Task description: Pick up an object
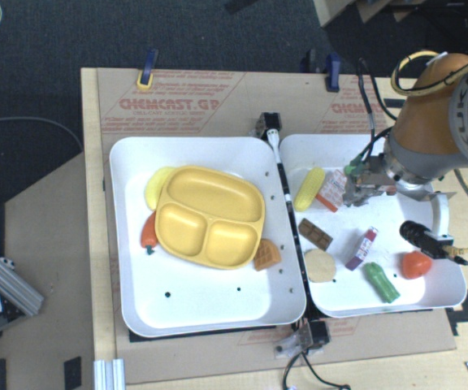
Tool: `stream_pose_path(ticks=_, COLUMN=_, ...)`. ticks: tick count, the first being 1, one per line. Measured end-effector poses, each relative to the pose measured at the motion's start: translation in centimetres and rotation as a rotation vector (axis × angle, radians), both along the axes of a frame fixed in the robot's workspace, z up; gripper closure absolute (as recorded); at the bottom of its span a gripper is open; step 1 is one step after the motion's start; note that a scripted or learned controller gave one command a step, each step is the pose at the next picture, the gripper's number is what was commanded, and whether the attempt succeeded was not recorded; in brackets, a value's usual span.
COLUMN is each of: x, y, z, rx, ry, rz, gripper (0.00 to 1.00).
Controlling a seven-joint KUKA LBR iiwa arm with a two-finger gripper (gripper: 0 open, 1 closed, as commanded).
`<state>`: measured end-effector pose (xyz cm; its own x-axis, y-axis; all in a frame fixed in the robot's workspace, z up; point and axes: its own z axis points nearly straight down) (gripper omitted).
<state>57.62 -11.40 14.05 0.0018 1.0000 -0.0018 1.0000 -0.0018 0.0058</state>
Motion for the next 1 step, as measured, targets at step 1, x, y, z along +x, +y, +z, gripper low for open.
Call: stream_pose_path(ticks=1, x=-0.46, y=0.5, z=6.06, rx=0.001, ry=-0.002, rz=0.003, gripper=1.0)
